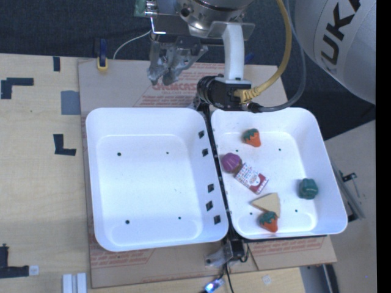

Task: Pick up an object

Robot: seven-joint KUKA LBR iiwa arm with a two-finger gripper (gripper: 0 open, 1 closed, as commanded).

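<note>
The right bin (pixel 317 163) holds several small things: an orange-red strawberry (pixel 252 137), a purple round piece (pixel 231 162), a red-and-white packet (pixel 250 178), a green pepper (pixel 307 188), a tan wedge (pixel 267 202) and a second small red strawberry (pixel 269 222). My gripper (pixel 168 71) hangs high beyond the far rim of the left bin (pixel 98 163), over the brown board. Nothing is between its fingers.
A brown cardboard sheet (pixel 122 84) lies under both bins. A yellow clamp (pixel 102 60) sits at its far left corner. The arm's large grey body (pixel 348 29) fills the upper right.
</note>
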